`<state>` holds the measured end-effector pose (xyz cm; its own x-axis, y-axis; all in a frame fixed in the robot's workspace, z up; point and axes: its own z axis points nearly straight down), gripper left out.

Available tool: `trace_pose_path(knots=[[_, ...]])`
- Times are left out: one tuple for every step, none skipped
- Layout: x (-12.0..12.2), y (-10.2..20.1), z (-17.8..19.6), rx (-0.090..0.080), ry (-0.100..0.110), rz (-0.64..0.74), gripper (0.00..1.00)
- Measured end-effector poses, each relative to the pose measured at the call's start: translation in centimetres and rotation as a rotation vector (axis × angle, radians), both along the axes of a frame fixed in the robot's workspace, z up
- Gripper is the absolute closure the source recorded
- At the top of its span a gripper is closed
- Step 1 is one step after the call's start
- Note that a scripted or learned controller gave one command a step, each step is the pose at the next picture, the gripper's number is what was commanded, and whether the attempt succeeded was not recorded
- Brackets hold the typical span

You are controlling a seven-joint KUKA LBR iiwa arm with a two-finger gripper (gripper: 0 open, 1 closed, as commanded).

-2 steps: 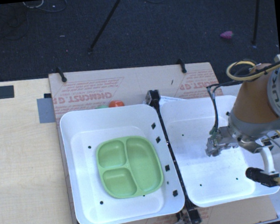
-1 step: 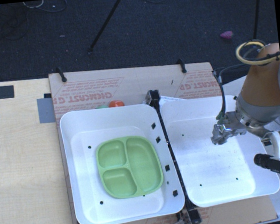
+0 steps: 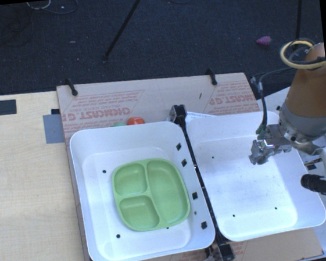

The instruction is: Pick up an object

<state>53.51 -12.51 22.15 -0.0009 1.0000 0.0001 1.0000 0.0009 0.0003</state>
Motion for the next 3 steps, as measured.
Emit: trace_pose_path(knots=[[-0.1, 4.3, 0.3, 0.002, 0.004, 0.002, 1.0], [0.0, 8.6, 0.2, 0.003, 0.006, 0.003, 1.0], [-0.7, 14.1, 1.2, 0.002, 0.003, 0.004, 1.0]])
